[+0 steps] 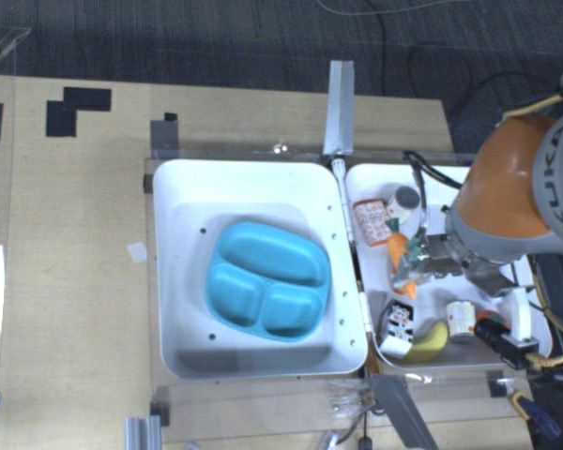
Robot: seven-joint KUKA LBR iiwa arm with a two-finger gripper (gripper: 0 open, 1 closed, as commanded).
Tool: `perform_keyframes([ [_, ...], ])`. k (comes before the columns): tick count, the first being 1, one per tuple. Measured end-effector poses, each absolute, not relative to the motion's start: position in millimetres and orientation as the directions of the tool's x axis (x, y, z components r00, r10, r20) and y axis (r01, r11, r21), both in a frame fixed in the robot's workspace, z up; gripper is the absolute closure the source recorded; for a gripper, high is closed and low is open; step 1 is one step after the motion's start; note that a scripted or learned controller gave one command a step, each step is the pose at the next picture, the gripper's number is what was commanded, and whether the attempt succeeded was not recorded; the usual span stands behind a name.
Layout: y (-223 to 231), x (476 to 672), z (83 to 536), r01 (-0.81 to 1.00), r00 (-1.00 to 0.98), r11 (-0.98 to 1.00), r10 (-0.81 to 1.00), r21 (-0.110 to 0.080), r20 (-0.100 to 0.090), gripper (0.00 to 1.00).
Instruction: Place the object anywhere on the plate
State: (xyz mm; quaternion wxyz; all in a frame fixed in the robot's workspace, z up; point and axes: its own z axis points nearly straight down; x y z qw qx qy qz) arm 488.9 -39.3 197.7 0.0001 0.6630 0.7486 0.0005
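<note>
Reaching in from the right, the grey arm [535, 186] with its orange band hangs over the right bin [450, 359], and its gripper [408, 265] sits low among the clutter there. Whether the fingers are open or closed cannot be told, since the wrist and the jumble under it hide them. Just beside the gripper lies an orange carrot-like piece [397, 247], next to a red and white packet [370, 219] and a small grey-capped bottle [405, 200]. Nearer the front wall lie a yellow banana [430, 342], a black and white packet [397, 321] and a small white can [461, 319]. The blue plate [266, 279], divided into three compartments, rests in the middle of the left bin [183, 251], well apart from the gripper.
</note>
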Motion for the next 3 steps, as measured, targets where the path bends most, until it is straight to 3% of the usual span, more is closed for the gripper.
perform_keyframes([
  [1,20,520.7,181,0.922,-0.388,0.388,0.922,-0.001,0.000,1.00],
  [2,85,536.6,182,0.796,-0.605,0.605,0.796,0.001,-0.001,1.00],
  [3,85,536.6,182,0.796,-0.605,0.605,0.796,0.001,-0.001,0.00],
])
